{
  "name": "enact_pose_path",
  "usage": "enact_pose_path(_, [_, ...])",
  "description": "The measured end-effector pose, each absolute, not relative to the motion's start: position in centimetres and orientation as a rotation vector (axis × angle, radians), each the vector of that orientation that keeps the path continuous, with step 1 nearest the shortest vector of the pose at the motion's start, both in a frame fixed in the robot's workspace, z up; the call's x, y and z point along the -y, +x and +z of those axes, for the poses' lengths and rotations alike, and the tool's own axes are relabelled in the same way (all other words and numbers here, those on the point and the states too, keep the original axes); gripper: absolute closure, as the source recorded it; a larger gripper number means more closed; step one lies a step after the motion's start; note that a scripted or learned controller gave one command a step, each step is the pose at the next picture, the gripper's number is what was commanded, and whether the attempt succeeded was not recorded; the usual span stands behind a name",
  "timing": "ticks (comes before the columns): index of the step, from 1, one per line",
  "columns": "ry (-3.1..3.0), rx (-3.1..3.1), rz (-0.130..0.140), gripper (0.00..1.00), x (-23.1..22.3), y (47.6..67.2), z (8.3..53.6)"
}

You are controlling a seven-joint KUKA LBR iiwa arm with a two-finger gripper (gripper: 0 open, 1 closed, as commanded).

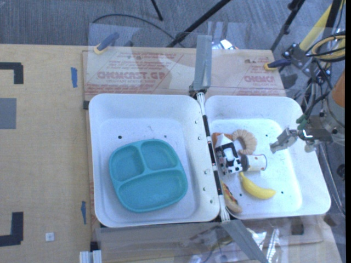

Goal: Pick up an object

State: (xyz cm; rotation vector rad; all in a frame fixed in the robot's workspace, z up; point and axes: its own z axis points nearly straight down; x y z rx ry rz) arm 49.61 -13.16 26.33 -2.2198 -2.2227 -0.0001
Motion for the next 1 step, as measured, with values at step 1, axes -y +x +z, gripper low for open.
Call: enact_pose_path(1, [-2.035, 2.392, 0.000, 0.00, 9.52, 49.16, 9.93])
